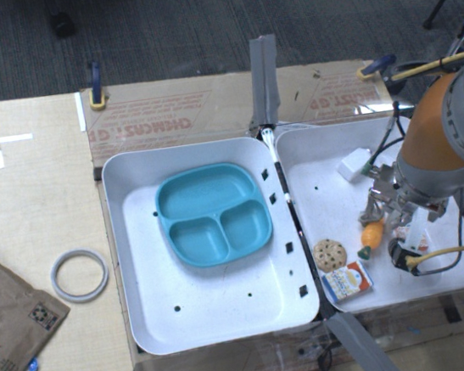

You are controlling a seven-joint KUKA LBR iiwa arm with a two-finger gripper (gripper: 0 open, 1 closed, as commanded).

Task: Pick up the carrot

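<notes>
Carrot point(373, 236) is lying in the right bin point(322, 155), orange with a green tip, just right of the cookie point(330, 253) and above a small snack packet point(348, 281). Gripper point(386, 212) is hanging directly over the carrot's upper end; finger state: cannot tell. Left bin point(140, 262) is holding 1 teal 3-compartment plate point(215, 214). Tape roll point(79, 274) is sitting on the bench.

Plastic bins on a pale wood bench

Both white bins point(132, 263) look smooth, slightly glossy plastic; the teal tray point(215, 214) is smooth matt plastic. The carrot point(370, 238) has a plain plastic sheen. The bench point(31, 217) is pale matt wood, with brown cardboard point(171, 116) behind and a metal claw point(387, 212).
</notes>
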